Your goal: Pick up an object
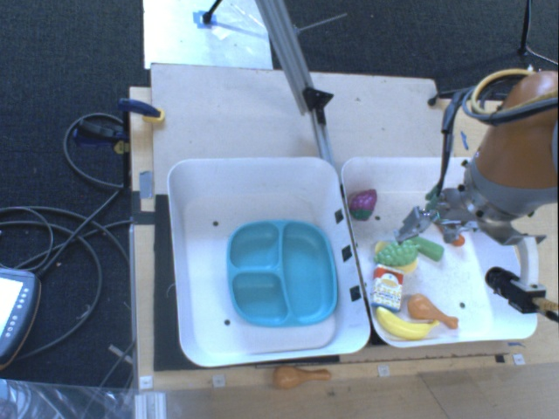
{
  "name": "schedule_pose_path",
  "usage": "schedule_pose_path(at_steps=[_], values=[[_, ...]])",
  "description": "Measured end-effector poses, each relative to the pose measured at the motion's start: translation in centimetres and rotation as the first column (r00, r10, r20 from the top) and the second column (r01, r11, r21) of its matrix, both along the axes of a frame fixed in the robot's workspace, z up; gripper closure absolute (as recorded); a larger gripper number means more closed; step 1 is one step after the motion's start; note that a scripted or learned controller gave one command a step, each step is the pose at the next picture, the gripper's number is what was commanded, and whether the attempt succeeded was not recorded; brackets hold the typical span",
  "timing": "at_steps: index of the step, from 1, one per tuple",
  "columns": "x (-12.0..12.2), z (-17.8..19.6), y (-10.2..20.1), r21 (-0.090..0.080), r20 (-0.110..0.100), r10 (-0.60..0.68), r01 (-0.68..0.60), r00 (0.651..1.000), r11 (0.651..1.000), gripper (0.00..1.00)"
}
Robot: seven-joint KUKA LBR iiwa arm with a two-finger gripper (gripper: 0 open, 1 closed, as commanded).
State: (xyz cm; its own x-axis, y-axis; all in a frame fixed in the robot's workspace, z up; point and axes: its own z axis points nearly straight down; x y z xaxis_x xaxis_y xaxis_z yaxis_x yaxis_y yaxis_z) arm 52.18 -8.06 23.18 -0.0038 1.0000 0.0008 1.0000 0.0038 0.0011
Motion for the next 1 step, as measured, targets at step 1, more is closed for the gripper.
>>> schedule_pose_path(at_steps=[1], values=[[0.01, 0.02, -0.01, 0.0, 0.001, -0.003, 0.003, 1.0, 1.0, 0.0]])
